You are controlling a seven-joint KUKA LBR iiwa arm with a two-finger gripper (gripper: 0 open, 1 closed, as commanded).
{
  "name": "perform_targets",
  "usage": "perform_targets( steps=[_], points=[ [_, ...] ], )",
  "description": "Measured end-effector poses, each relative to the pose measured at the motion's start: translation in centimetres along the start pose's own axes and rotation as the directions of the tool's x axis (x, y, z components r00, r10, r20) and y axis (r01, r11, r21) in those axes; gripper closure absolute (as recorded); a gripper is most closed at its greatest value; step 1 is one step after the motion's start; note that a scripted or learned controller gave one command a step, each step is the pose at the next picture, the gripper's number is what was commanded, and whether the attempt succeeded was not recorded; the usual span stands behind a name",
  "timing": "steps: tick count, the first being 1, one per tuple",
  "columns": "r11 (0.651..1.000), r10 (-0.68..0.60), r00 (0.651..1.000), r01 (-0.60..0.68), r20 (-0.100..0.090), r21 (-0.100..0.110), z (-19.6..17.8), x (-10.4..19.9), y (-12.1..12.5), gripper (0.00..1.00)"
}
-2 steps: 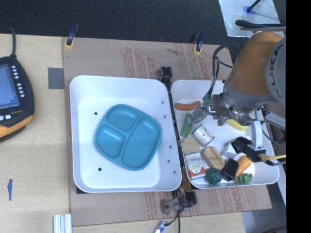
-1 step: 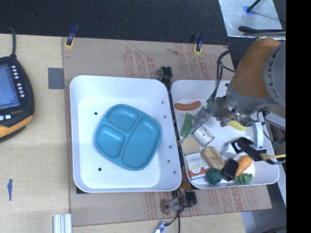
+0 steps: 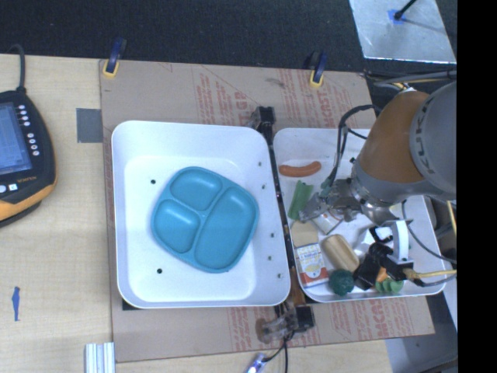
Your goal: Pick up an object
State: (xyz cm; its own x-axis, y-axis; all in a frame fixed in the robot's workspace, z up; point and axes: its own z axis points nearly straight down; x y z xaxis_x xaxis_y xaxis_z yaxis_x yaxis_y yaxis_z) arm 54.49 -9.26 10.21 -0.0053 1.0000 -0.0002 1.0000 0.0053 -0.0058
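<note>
Right bin [image 3: 289, 142] crowded: sausage [image 3: 299, 169] near far rim, green piece [image 3: 300, 200], carton [image 3: 310, 261], cylinder [image 3: 340, 252], green ball [image 3: 341, 282]. Gripper [image 3: 326, 205] low above green piece; jaws' state unclear. Left bin [image 3: 124, 208] roomy around blue plate [image 3: 205, 218]. Carton print unreadable.

We see the hand [image 3: 317, 207] low in the right bin [image 3: 289, 231] beside a green piece [image 3: 300, 198]; a blue plate [image 3: 205, 218] lies in the left bin [image 3: 124, 208].
</note>
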Motion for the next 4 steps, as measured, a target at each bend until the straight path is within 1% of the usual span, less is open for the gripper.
perform_targets(
  steps=[1,2,3,4],
  points=[
    [1.000,0.003,1.000,-0.003,-0.001,-0.003,1.0,-0.7,4.6,0.00],
    [1.000,0.000,1.000,0.000,0.000,-0.003,0.9,-1.7,11.1,0.00],
    [1.000,0.000,1.000,0.000,-0.001,-0.004,-9.1,4.2,7.6,0.00],
    [1.000,0.000,1.000,0.000,0.000,0.000,-8.9,4.7,-5.5,0.00]
  ],
)
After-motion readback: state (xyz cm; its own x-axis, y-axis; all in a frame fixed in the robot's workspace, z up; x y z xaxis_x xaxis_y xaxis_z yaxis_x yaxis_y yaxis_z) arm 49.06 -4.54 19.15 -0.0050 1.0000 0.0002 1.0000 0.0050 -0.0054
